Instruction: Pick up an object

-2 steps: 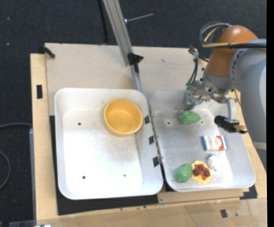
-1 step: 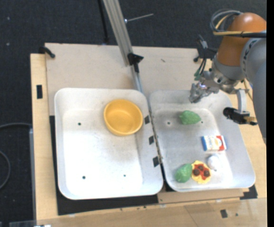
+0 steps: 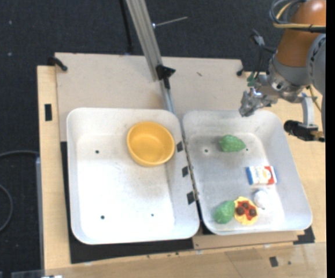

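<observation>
Two shallow white plastic bins sit side by side on the pale wooden surface (image 3: 51, 155). The left bin (image 3: 98, 213) holds a round yellow plastic bowl (image 3: 150, 143) toward its 1 o'clock corner. The right bin (image 3: 289, 149) carries every other candidate: a green leafy-looking lump (image 3: 232, 143) near its centre toward 12 o'clock, a small white, blue and red carton (image 3: 261, 175) at about 3 o'clock, and at 6 o'clock a second green lump (image 3: 225, 212) just beside a yellow and red toy food piece (image 3: 246, 209), with a small pale rounded item (image 3: 261, 198) touching that cluster.

The grey end effector (image 3: 249, 105) hangs over the right bin's 1 o'clock corner, by the rim; nothing sits between its tips, and how far they are parted cannot be told at this size.

By my judgement the pick has barely begun: all objects lie in the bins and none is lifted. What is left is choosing a target, descending, closing and raising. The nearest candidate is the upper green lump, toward the end effector's 7 o'clock.
</observation>
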